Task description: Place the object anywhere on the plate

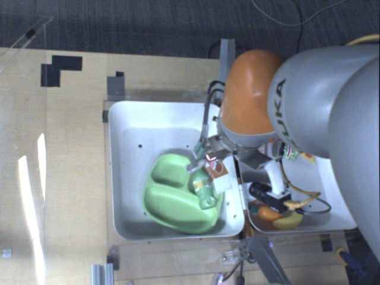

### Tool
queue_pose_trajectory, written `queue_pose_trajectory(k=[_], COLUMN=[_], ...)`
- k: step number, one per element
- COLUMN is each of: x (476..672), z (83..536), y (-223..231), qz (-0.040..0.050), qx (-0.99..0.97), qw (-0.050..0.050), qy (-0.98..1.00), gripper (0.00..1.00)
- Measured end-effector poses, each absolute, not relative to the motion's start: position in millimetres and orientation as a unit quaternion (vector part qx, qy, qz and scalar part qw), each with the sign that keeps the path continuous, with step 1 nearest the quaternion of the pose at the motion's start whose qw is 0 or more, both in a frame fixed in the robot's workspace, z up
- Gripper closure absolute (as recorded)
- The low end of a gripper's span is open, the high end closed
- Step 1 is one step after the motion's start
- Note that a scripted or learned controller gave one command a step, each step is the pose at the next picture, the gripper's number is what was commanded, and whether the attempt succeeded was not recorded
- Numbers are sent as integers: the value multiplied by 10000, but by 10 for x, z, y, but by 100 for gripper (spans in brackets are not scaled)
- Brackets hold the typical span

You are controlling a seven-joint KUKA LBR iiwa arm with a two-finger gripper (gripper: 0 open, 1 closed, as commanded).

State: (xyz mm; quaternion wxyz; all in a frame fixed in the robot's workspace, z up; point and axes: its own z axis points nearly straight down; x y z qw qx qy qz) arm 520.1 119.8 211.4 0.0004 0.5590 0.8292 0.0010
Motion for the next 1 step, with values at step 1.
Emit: queue_pose_trajectory(k=[1], x=[5202], z=[2118], y=[1198], qz=[12], qx=[5589], qw=[6], qy=[8292], gripper=[0])
